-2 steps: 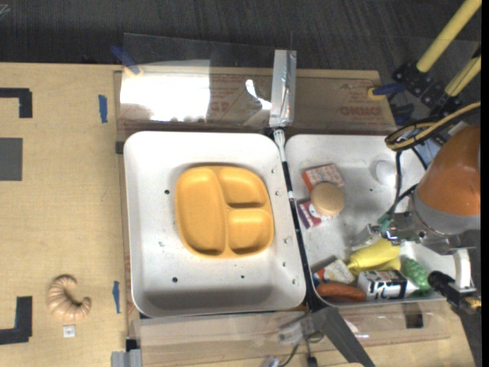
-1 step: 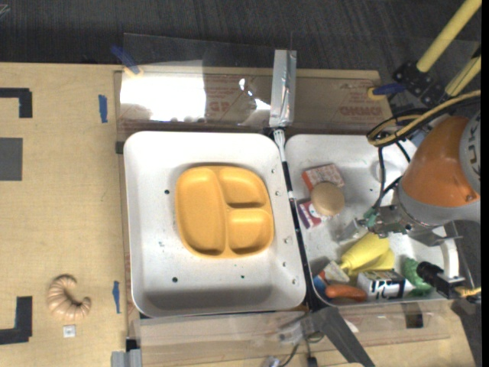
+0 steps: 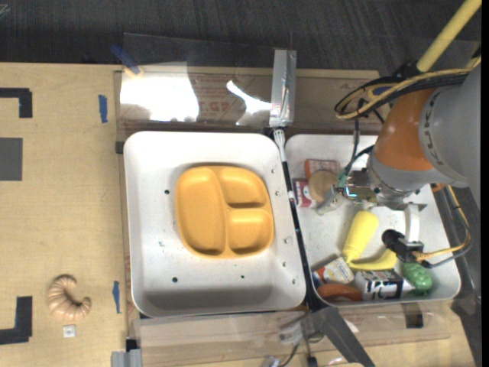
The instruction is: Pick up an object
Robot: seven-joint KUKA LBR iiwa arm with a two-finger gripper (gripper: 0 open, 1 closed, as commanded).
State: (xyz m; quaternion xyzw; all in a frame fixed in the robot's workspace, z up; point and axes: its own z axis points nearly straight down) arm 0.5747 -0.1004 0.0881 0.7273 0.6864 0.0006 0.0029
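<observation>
Camera view puts your gripper (image 3: 336,197) low over the right bin (image 3: 447,281), at nine o'clock from the orange band (image 3: 401,140). Whether it grips anything, you cannot tell. A yellow bottle (image 3: 359,234) lies just at its five o'clock.

Two bins side by side at frame centre, divided tray (image 3: 225,209) lying in left bin (image 3: 145,167), clutter in right bin (image 3: 447,277) — bottle (image 3: 361,233) mid-bin, arm (image 3: 428,140) reaching in from upper right, curled toy (image 3: 68,297) on bench (image 3: 53,167) — lower left.
</observation>
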